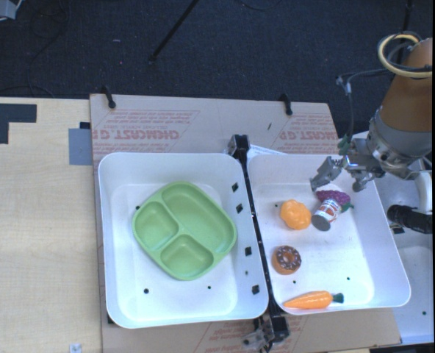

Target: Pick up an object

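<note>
A pale wooden bench [34,226] carries a cardboard sheet [203,127] and two shallow white bins. The left bin [118,271] holds a green divided plate [184,230] at centre frame. In the right bin [383,271] lie an orange fruit [295,215], a small can [325,213] tipped against something purple [335,195], perhaps toy grapes, a chocolate doughnut [286,259] and a carrot [311,299] near the lower rim. The gripper [345,175] hangs at the upper right, fingers spread wide and holding nothing, just above the can.
</note>
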`<action>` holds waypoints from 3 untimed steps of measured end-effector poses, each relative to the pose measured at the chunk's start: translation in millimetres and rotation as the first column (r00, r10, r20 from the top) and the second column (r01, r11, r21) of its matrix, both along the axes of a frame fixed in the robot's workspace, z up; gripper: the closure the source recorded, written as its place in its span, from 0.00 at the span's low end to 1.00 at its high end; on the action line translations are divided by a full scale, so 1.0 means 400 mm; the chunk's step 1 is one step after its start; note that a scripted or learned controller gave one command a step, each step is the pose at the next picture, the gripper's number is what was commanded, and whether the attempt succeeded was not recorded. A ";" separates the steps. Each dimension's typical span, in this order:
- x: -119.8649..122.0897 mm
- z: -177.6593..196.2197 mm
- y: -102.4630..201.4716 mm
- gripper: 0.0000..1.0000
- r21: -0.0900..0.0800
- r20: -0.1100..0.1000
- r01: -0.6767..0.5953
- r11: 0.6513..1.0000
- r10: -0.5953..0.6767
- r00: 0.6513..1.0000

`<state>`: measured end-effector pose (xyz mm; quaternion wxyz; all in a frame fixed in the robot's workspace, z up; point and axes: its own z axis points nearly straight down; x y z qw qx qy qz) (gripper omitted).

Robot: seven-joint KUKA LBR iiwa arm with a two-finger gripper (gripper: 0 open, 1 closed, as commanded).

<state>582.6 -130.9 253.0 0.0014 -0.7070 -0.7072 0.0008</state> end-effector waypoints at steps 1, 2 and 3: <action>0.008 -0.150 -0.016 0.00 0.000 -0.004 0.001 1.000 -0.001 1.000; 0.009 -0.307 -0.009 0.00 0.002 -0.002 0.000 1.000 0.000 1.000; 0.023 -0.335 -0.012 0.00 -0.004 0.020 0.001 1.000 0.000 1.000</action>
